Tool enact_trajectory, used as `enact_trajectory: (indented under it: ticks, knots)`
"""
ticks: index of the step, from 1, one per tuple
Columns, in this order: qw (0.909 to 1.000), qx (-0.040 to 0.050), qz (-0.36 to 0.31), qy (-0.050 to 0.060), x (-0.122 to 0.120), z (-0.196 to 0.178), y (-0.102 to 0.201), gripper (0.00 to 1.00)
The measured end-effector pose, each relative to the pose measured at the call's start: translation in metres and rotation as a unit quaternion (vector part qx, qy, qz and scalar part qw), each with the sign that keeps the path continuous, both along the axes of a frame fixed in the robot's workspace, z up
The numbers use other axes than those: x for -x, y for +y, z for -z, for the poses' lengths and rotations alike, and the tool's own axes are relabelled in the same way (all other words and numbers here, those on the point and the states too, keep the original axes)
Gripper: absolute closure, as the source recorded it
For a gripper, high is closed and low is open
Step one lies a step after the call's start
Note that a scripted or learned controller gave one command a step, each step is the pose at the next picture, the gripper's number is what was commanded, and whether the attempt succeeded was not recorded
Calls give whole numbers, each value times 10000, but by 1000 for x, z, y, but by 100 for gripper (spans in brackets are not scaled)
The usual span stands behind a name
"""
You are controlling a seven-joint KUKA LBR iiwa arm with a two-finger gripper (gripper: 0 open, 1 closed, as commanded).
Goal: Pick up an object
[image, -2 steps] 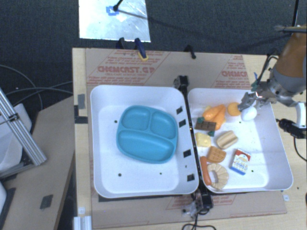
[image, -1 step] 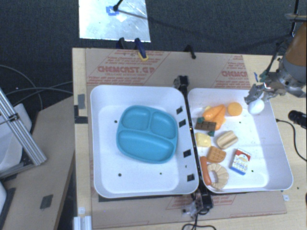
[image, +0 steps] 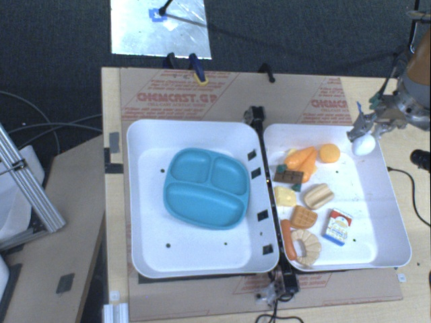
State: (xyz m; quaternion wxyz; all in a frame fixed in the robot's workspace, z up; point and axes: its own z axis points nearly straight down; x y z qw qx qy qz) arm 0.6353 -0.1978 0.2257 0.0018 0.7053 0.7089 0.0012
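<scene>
Nearest the camera, along the front of the right-hand shallow white bin [image: 394, 247], lie a ridged tan shrimp-shaped toy [image: 308, 245], a thin orange-red sausage [image: 287, 238] touching it, and a small blue, white and red carton [image: 338, 226] a little to the right. Just behind them sit a square golden waffle piece [image: 304, 217], a tan bread roll [image: 318, 195] and a pale yellow block [image: 285, 196]. Farther back, a dark brown rectangular piece [image: 289, 176] lies against an orange carrot-like shape [image: 301, 159], with a round orange disc [image: 329, 153] beside them.

At that bin's far right corner, the gripper [image: 364, 137] hangs low over the rim, and a small white egg-shaped object [image: 364, 145] sits at its fingertips; whether the fingers are actually closed on it cannot be told.

The left-hand shallow white bin [image: 151, 247] holds a blue plastic divided plate [image: 207, 188] with three compartments, lying flat near its middle.

Both bins rest on a brown printed cardboard sheet [image: 182, 96] covering a pale wooden bench [image: 74, 180]. Behind the bench, a shiny square metal sheet [image: 135, 19] lies on dark carpet [image: 303, 12], crossed by black cables.
</scene>
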Motion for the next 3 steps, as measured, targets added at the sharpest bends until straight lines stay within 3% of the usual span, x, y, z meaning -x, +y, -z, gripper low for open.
enact_trajectory:
  ticks: [2,3]
  knots:
    - [10000,-12,-19,19,30,10,107,100]
    - [10000,-14,-18,18,50,-5,152,100]
